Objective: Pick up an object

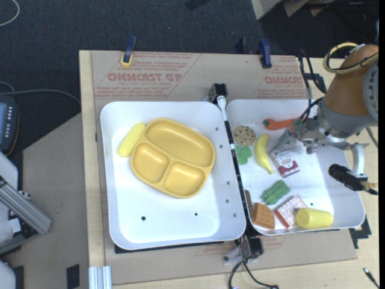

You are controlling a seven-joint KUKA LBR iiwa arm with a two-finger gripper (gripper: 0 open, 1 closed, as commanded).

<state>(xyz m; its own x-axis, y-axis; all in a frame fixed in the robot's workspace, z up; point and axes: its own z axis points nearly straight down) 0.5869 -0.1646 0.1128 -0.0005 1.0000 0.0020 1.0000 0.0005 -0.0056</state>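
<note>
My gripper (287, 141) hangs low over the middle of the right bin (343, 206), at the end of the grey arm coming in from the right. Just below it lies a red-and-white packet (286, 162). A yellow banana (263, 153) lies to the gripper's left and an orange carrot (279, 124) just behind it. I see nothing held. A brown cookie (243, 135) and a small green piece (243, 155) sit by the bin's left wall.
Along the right bin's front lie a green vegetable (275, 192), a brown waffle (263, 216), a second red-and-white packet (290, 208) and a yellow cup (313, 217). The left bin (156, 224) holds a yellow divided plate (172, 157) and a corn cob (131, 139).
</note>
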